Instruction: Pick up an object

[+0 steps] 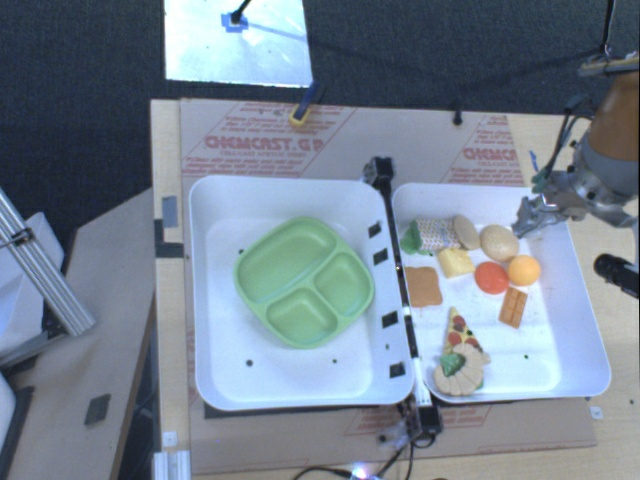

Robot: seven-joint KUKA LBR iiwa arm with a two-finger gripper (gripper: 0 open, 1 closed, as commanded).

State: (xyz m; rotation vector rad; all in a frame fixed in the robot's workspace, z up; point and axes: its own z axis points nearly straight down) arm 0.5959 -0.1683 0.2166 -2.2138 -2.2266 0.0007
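The right bin (575, 298) is crowded in its upper half by small food pieces (480, 258) (some touching); bare floor lies lower right. The green tray (303, 282) fills the left bin's (215, 268) middle.

Gripper (530, 215) low, arm angled inward

A clear sheet (330, 133) lies under the two bins on the counter, and it carries red printing; at its far left the word "CHEMCAST" can be read, followed by letters that look like "GP"; the same red mark repeats at the far right (493, 158), seen slanted and partly covered by the right-hand bin, too broken to spell out in full; faint red lettering also runs along the near edge (375, 423), too small to read.
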